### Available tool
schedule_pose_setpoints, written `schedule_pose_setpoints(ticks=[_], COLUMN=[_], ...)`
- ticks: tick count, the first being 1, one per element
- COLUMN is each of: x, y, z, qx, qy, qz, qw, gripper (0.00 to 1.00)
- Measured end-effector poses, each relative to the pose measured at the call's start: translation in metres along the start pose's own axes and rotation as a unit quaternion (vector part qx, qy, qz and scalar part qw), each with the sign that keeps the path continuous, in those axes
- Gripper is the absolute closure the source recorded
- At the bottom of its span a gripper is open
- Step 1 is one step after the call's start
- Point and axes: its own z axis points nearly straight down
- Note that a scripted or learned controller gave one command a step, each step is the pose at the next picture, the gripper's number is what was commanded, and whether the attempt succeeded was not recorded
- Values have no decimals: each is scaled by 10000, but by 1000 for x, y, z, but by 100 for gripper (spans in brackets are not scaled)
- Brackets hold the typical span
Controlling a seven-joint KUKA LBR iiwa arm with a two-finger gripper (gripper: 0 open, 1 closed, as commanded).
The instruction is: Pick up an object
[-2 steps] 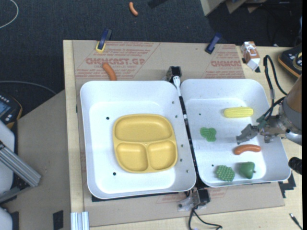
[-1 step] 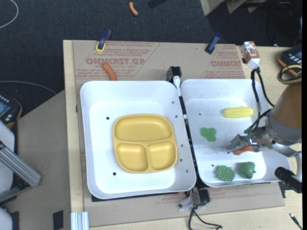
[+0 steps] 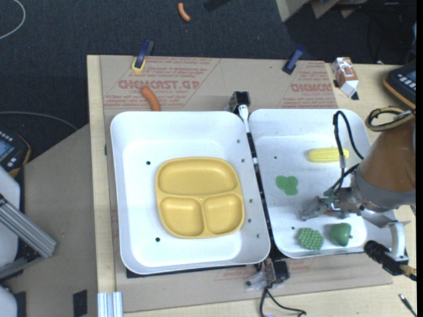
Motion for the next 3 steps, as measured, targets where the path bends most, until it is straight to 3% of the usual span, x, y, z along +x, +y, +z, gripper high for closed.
schedule_pose_setpoints(ticks=[1, 3], x=[-1, -9], y=[1, 0], z=[-14, -120], qx=[-38, -65], qy=[-17, -32], qz=[9, -3], qw=[10000, 10000], gripper=[100, 100])
